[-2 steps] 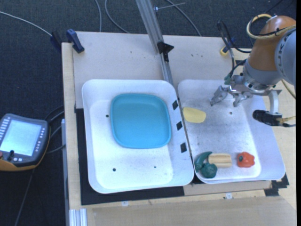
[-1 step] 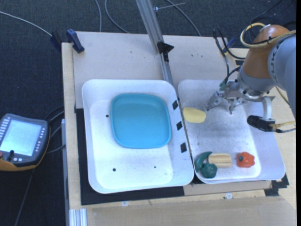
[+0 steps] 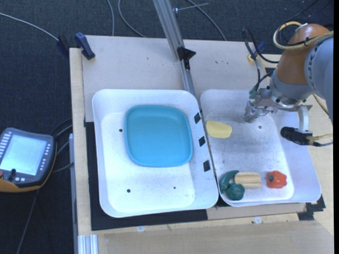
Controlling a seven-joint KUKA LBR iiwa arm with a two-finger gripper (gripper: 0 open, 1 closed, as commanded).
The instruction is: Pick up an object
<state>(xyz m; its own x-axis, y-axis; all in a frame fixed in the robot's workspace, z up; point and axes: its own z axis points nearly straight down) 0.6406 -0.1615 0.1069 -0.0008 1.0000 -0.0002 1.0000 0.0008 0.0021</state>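
No legible text, label, brand, number or sign anywhere on bench, bins or objects.

A tan bench top (image 3: pixel 137 67) sits on dark carpet (image 3: pixel 32 62), with thin cables (image 3: pixel 114 7) looping across the floor behind it. A blue clamp (image 3: pixel 85 45) grips the bench's far left corner, and a slim aluminium post (image 3: pixel 169 25) slants down to a black bracket (image 3: pixel 185 53) at the back edge. Off to the left, a teach pendant (image 3: pixel 25 156) lies on the carpet, its pale screen lit. Black sheeting (image 3: pixel 95 216) peeks out along the near edge, under the left bin. A yellow clip (image 3: pixel 251 57) is at the bench's far right.
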